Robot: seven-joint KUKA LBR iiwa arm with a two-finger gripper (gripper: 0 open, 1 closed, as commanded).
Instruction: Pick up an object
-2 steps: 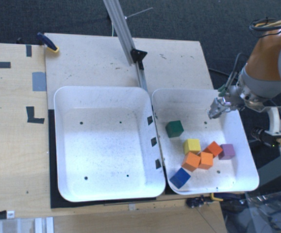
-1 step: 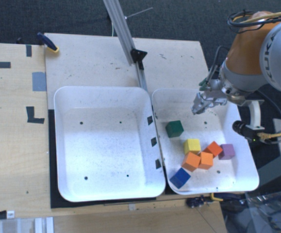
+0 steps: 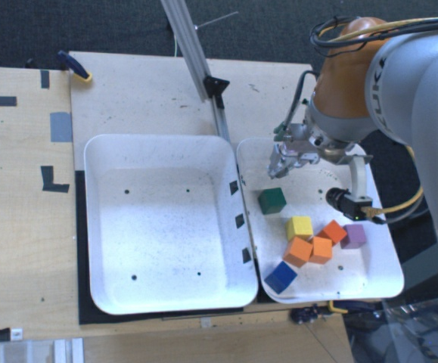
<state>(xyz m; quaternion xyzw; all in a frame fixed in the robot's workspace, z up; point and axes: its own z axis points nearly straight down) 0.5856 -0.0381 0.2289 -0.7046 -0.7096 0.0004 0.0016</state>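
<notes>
Small solid-coloured toy cubes lying in right-hand shallow white plastic bin (image 3: 366,274): blue cube (image 3: 281,276) nearest, then orange cubes (image 3: 321,249) bunching against yellow cube (image 3: 300,227) and purple cube (image 3: 354,236), matte green cube (image 3: 272,200) sitting apart, farthest. Hovering just beyond green cube, grey two-finger gripper (image 3: 281,169), its opening being impossible to judge. Risking descending off-centre and nudging green cube aside instead of straddling it; green cube looking flat-faced, crisp-edged, slightly turned

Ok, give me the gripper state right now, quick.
Gripper: cannot be told; it hangs over the right bin just above the green block, with nothing seen in it.
</notes>
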